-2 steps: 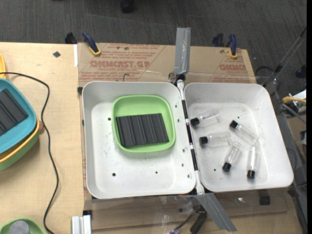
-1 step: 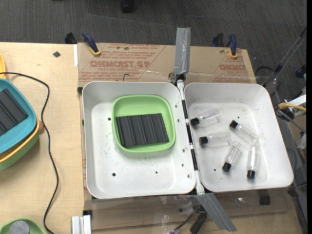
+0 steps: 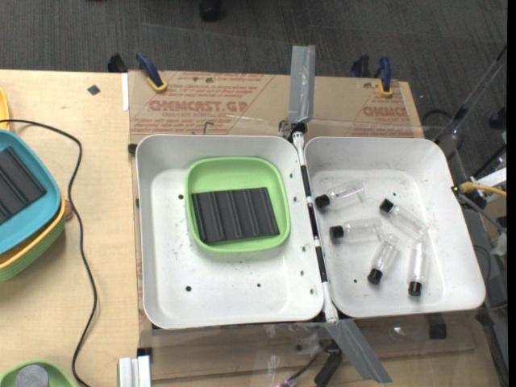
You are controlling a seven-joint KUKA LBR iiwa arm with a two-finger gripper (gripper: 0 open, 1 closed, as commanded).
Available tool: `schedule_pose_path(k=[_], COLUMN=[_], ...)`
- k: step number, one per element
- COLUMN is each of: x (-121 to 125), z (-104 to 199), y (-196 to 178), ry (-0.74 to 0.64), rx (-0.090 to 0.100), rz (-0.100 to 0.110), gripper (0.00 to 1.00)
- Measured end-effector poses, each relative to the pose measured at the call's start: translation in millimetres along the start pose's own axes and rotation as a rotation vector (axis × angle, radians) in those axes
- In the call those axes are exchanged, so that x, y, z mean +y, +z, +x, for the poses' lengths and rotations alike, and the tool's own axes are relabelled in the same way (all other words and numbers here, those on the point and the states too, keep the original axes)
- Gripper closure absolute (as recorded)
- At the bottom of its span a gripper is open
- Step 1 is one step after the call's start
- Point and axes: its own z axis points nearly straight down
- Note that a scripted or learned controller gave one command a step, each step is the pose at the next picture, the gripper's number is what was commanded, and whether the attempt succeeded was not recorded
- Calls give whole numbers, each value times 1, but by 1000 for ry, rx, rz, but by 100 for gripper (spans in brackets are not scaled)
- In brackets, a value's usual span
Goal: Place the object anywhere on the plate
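Note:
A green square plate (image 3: 278, 185) sits in the left white bin (image 3: 161, 272), toward its back. A dark ribbed rectangular block (image 3: 236, 214) lies flat on the plate. In the right white bin (image 3: 451, 285) lie several clear plastic vials with black caps: one at the back left (image 3: 339, 195), one at the back right (image 3: 401, 218), one in the middle (image 3: 355, 232), and two near the front (image 3: 383, 261) (image 3: 416, 270).
Cardboard (image 3: 210, 103) held by blue clamps (image 3: 150, 70) lies behind the bins. A grey taped strip (image 3: 301, 83) stands at the seam between the bins. At the far left, teal and green trays (image 3: 28, 208) are stacked, with a black cable (image 3: 81, 216) running beside them.

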Motion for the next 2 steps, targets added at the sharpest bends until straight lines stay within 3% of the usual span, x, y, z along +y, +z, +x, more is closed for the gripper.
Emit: schedule_pose_path(k=[1,2], x=[-5,-1], z=[-16,-7], y=[-1,-71], ry=[-2,-6], rx=[0,0], rz=[0,-2], gripper=[0,0])
